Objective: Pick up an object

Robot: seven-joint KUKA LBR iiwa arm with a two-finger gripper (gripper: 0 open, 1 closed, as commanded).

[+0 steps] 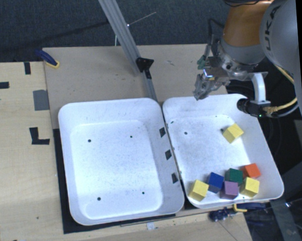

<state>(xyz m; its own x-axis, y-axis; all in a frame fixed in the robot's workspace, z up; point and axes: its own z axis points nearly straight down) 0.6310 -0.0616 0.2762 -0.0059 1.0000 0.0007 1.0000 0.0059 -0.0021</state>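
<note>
- The right bin [256,135] has blocks in it. One yellow block [233,132] sits alone near the right wall.
- Six more blocks [226,182] bunch along the bottom edge.
- The gripper [202,91] hangs over the bin's top edge, holding nothing.

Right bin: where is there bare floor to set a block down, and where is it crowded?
Bare: the right bin's middle and left, bordered by the lone yellow block and the block cluster. Crowded: its near right corner. The gripper hangs over the far rim.
</note>
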